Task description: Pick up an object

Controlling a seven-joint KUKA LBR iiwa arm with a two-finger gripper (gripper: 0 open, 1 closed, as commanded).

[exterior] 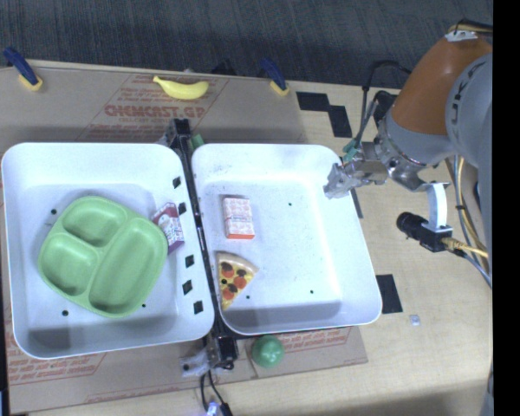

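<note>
Two bins (347,258), gripper (338,183) over right bin's far-right rim, grip state unclear

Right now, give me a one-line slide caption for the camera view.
Gripper over the right bin's far right rim; pizza slice and orange carton lie inside, green divided plate in the left bin.

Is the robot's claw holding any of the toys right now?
No, it holds nothing. The gripper sits above the right edge of the right bin, with no toy between its fingers. The pizza slice and small box lie in that bin.
</note>
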